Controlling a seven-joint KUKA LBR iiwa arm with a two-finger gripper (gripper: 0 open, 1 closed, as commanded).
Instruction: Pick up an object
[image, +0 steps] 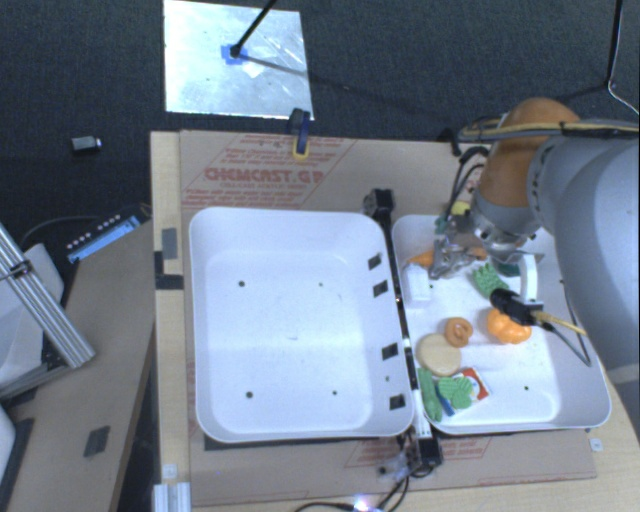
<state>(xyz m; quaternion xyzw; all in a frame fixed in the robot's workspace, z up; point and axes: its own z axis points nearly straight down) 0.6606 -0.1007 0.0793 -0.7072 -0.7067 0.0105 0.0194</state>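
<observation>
My gripper (446, 262) hangs low over the far left part of the right bin (575, 390). A small orange piece (421, 259) lies just to its left, and a white block (417, 287) sits just below that. A green ridged object (486, 279) lies to the gripper's right, beside an orange object (507, 328). Nearer the front are a small orange ring (459, 331), a tan disc (438, 354) and a green, red and white item (453, 390). No object can be seen held in the gripper.
The left bin (290, 320) stands beside the right one, with a row of black clips (385, 290) along the shared wall. The grey arm (590, 200) covers the right bin's far right corner. A blue and yellow clamp (299, 133) sits at the bench's back edge.
</observation>
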